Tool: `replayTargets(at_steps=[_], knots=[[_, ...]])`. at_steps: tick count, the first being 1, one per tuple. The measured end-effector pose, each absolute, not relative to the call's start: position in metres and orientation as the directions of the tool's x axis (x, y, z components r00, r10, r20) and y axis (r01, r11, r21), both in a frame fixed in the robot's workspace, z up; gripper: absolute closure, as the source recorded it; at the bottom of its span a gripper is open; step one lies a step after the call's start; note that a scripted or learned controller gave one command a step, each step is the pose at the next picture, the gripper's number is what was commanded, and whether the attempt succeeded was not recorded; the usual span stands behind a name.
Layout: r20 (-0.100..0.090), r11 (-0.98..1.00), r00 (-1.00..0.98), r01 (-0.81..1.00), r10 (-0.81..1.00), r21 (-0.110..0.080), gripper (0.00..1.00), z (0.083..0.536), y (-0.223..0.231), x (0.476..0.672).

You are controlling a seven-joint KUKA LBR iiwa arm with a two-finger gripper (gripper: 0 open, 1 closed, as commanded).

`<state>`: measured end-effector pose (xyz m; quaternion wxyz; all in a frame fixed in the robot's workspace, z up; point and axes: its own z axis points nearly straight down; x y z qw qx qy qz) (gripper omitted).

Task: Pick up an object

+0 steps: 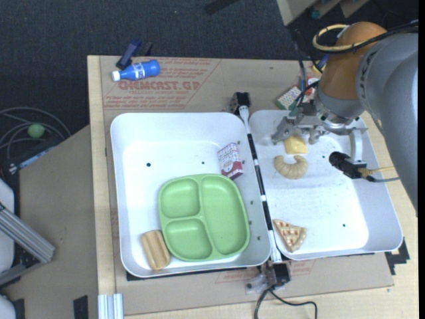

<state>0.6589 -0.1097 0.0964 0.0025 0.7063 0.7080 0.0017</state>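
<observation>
We cannot tell the hand's [297,135] state over the yellow piece [296,145]; crowded against the croissant [291,167], it may slip free.

A robotics lab: plywood bench [199,85], white bins [126,178], loose cables [20,128].
</observation>
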Motion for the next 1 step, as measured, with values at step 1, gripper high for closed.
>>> replayTargets(at_steps=[1], knots=[[-0.002,0.003,-0.003,1.0,1.0,0.008,1.0,0.1069,-0.1095,0.6596]])
